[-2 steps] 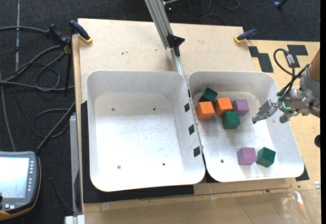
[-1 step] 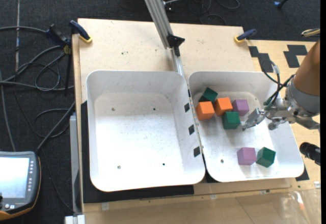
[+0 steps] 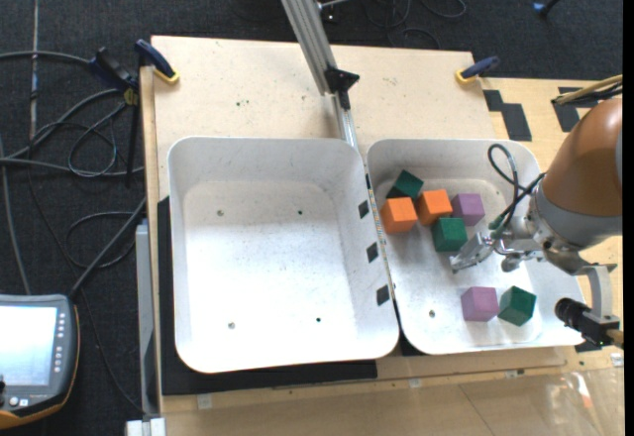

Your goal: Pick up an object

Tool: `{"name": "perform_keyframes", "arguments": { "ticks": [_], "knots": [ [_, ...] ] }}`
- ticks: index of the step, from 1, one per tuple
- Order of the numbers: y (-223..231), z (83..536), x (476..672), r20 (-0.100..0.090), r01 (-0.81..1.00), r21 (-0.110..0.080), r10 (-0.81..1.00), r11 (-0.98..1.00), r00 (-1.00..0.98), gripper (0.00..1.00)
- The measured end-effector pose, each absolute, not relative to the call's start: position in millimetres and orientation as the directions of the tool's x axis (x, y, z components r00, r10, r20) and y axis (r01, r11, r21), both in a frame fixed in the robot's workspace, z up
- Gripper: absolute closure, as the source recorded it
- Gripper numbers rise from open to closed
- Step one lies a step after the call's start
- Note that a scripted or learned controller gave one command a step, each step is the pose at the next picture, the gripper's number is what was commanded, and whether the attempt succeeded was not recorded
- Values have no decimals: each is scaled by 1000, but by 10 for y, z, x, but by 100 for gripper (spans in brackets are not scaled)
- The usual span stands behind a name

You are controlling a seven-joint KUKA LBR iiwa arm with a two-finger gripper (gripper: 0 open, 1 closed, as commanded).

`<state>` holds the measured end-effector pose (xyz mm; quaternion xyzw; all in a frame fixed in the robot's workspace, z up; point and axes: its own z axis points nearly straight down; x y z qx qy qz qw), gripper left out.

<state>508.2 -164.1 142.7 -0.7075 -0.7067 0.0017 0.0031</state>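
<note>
Two white bins sit side by side on the bench: the left bin (image 3: 267, 256) bare-floored, the right bin (image 3: 426, 325) holding seven blocks. Left to right in it: an orange block (image 3: 400, 214) with a dark green block (image 3: 404, 187) behind, a second orange block (image 3: 435, 205), a green block (image 3: 449, 234), a purple block (image 3: 469, 207), then nearer the front a purple block (image 3: 479, 303) beside a green block (image 3: 517, 306). Gripper (image 3: 485, 253) hangs just right of the middle green block, nothing seen between its fingers; the jaws' state I cannot tell, and the arm (image 3: 586, 181) is cut off at the right edge.

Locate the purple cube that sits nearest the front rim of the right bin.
The purple cube lies low in the right bin, just left of a green cube, below the gripper.
</note>
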Motion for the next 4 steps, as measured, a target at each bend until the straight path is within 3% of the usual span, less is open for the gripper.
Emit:
{"name": "perform_keyframes", "arguments": {
  "ticks": [1, 2, 4],
  "knots": [
    [-1637, 928, 5080, 0, 1000, -2, 1000, -1, 1, 0],
    [-1640, 1057, 5094, 0, 1000, 3, 1000, -1, 1, 100],
    [-1700, 1977, 5053, -3, 1000, 7, 1000, 1, -1, 100]
  ]
}}
